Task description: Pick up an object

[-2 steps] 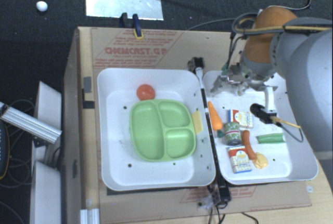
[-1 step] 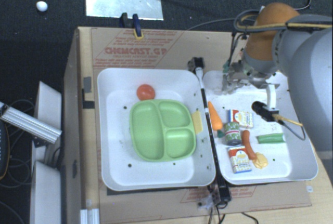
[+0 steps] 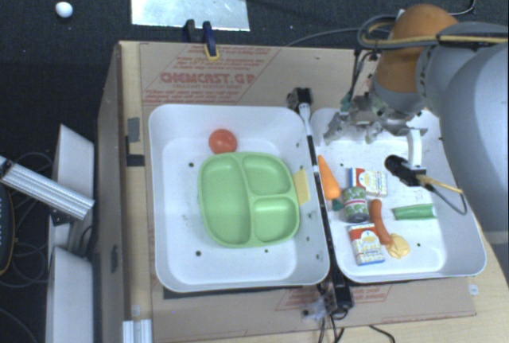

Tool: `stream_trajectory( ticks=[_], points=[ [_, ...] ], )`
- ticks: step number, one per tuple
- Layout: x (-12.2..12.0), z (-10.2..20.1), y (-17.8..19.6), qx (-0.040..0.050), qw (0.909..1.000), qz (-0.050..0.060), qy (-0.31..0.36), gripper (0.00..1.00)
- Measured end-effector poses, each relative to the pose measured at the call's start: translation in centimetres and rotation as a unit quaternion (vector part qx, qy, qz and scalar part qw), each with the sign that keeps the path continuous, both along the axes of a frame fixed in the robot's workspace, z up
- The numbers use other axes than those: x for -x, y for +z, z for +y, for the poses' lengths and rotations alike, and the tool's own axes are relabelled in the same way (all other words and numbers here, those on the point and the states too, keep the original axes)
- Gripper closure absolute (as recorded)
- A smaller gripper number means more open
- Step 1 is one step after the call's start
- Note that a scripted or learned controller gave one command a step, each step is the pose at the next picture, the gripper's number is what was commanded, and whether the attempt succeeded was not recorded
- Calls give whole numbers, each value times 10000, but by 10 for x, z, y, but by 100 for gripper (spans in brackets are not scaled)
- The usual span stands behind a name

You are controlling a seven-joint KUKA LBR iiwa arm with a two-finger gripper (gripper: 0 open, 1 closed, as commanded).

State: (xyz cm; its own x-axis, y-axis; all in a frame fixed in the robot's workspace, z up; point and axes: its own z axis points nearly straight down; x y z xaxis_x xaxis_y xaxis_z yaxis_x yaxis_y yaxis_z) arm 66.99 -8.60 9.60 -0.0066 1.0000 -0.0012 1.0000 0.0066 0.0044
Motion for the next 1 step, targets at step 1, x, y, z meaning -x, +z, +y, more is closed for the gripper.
stream_trajectory(
  ticks=[1],
  points=[
    [1,3,-11,-3,10000,15,-12,0]
  ],
)
